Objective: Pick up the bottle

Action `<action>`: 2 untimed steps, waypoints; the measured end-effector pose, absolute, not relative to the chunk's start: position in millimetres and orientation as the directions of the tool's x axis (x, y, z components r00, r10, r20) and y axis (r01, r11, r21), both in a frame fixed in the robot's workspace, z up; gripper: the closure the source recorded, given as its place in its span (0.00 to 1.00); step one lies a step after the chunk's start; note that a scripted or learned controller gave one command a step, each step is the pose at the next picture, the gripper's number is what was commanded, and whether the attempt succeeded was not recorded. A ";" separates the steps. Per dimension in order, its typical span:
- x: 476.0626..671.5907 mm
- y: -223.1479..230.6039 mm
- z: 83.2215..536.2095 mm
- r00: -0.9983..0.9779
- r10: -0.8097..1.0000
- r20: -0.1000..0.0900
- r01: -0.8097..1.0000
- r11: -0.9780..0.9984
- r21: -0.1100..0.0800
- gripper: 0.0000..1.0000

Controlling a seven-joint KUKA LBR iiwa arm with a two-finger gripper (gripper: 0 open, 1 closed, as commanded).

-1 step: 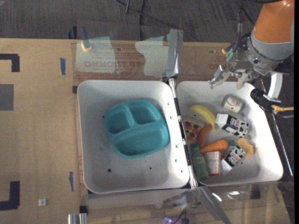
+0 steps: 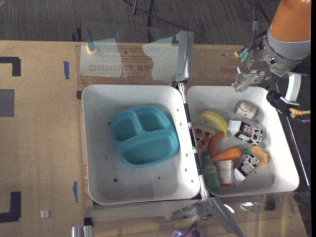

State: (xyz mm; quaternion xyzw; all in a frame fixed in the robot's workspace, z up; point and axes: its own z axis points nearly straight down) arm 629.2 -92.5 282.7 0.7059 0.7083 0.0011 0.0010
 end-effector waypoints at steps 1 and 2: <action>580.7 -183.2 336.2 -0.090 0.996 -0.003 0.996 0.090 0.004 1.00; 479.9 -223.9 321.4 -0.308 0.951 0.000 0.951 0.308 0.001 1.00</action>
